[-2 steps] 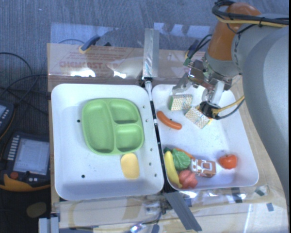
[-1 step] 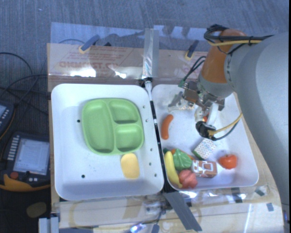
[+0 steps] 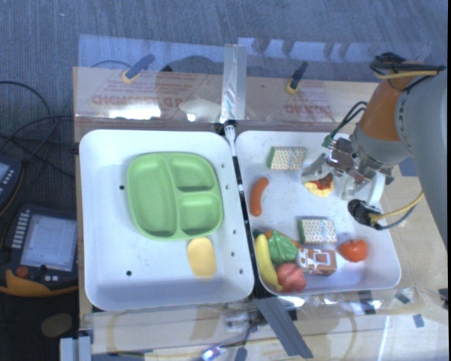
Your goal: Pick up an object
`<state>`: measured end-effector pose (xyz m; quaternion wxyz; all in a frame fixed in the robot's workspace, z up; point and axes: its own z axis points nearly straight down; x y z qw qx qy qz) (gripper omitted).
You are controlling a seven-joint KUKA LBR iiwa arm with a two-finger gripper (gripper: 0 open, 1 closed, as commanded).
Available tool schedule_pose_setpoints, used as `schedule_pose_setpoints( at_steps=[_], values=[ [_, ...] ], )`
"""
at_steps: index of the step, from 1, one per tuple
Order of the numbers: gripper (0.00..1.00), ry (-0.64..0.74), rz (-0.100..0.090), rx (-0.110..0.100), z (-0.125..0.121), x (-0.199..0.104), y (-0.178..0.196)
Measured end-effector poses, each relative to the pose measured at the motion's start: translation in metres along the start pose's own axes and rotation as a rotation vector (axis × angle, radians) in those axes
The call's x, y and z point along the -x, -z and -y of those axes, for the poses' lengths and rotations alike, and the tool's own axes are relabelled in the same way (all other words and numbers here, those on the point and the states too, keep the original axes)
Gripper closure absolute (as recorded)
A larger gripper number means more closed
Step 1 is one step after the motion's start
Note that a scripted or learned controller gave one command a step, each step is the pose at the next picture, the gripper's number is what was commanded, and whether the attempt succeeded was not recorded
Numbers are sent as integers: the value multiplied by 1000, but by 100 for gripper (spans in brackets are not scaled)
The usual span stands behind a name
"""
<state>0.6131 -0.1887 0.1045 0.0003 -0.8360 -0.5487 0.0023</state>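
Where the arm reached in: right bin, from the right.
Gripper: hung low at the bin's far right part; open or closed, could not be told.
Yellow-red toy: lay on the bin floor, just beside the gripper.
Near it: packet, sausage.
Front of bin: tomato, banana.
Left bin: held green tray, yellow block.

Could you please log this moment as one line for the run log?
arm: over right bin | claw: low at small yellow-red item | grasp: unconfirmed | left bin: green tray, yellow piece
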Motion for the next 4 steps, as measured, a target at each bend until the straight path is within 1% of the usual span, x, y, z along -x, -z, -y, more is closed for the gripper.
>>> schedule_pose_setpoints(
  at_steps=[1, 2, 3, 4],
  values=[
    [0, 328, -10, 8, -9, 12, -14],
    [0, 184, -5, -17, -49, -9, -15],
    [100, 182, 1, -14, -49, -7, -6],
    [100, 254, -1, 3, -34, -60, 82]
  ],
)
